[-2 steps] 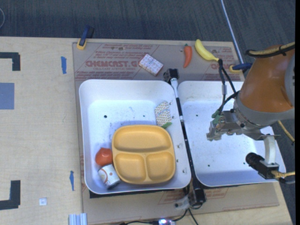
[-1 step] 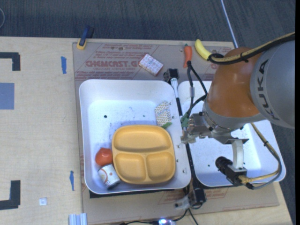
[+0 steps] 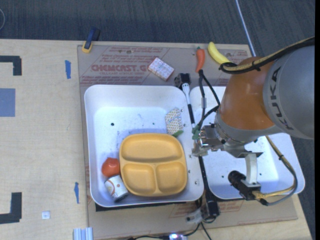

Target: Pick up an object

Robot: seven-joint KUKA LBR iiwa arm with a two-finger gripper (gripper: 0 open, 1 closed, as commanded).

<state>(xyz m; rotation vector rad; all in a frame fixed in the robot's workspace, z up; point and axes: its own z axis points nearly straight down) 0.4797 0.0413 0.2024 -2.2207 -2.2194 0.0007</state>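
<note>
The left bin holds a yellow divided plate. A red-orange round object and a small white and orange cylinder lie at the plate's left. A small patterned object rests near the bin's far right corner. The grey and orange arm hangs low over the right bin. My gripper sits at the wall between the two bins, mostly hidden under the wrist. I see nothing held in it.
On the brown board behind the bins lie a patterned small box, an orange carrot-like piece, a yellow banana-like piece and a blue and yellow item. Black cables run over the right bin's far edge.
</note>
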